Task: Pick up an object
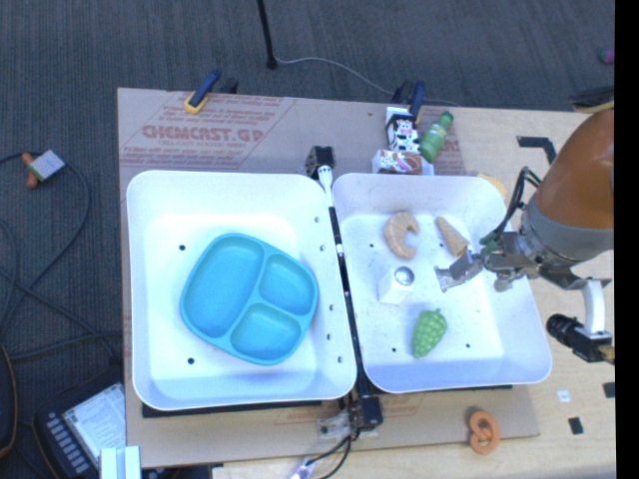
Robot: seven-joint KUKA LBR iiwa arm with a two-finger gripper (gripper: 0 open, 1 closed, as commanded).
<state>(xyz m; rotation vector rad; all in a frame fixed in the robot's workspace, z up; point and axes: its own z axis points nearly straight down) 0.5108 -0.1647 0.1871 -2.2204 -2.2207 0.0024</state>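
While the tool [457, 270] hangs open and unladen, green grapes [429, 331] below-left, croissant [401, 234] up-left.

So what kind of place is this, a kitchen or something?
More likely a robotics lab test bench than a kitchen. A grey arm with an orange band reaches over two shallow white plastic bins, which hold toy food such as green plastic grapes, and cables trail across grey carpet.
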